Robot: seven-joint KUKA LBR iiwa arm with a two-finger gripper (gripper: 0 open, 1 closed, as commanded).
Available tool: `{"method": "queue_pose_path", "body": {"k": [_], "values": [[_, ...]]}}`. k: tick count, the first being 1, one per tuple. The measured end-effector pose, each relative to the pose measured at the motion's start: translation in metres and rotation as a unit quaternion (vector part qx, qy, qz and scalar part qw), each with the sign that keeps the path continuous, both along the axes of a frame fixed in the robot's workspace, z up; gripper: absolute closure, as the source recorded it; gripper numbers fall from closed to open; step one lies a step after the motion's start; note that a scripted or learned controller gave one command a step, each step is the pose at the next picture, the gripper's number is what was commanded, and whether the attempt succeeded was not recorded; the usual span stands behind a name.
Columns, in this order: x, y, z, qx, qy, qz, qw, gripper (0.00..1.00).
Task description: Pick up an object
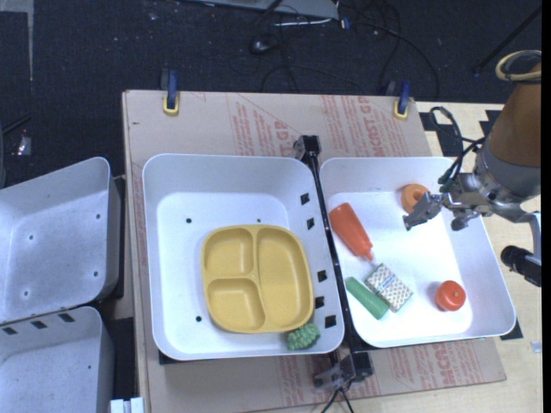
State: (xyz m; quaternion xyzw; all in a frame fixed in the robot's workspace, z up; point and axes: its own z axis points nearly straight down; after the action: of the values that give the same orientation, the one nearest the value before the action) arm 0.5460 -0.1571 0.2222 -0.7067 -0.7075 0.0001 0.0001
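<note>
Gripper (439, 212) — fingers spread, nothing between — above right bin (482, 265)

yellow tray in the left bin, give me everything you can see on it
The yellow tray is a rounded-rectangle divided plate with three compartments: two side by side at the far end, one wide one at the near end, split by raised ridges. It looks like matte plastic, uniformly mustard yellow, and nothing lies in its compartments. It lies flat and face up on the floor of the left bin, slightly rotated, toward the near right. A small green bumpy object sits against its near right corner.
</note>
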Motion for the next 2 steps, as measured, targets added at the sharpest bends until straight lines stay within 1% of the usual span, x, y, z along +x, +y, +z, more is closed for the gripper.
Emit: {"method": "queue_pose_path", "body": {"k": [1, 2], "values": [[-0.005, -0.005, -0.046, 0.0003, 0.002, -0.001, 1.0000, 0.00], [-0.008, 0.002, -0.108, 0.0010, 0.003, -0.001, 1.0000, 0.00]]}}
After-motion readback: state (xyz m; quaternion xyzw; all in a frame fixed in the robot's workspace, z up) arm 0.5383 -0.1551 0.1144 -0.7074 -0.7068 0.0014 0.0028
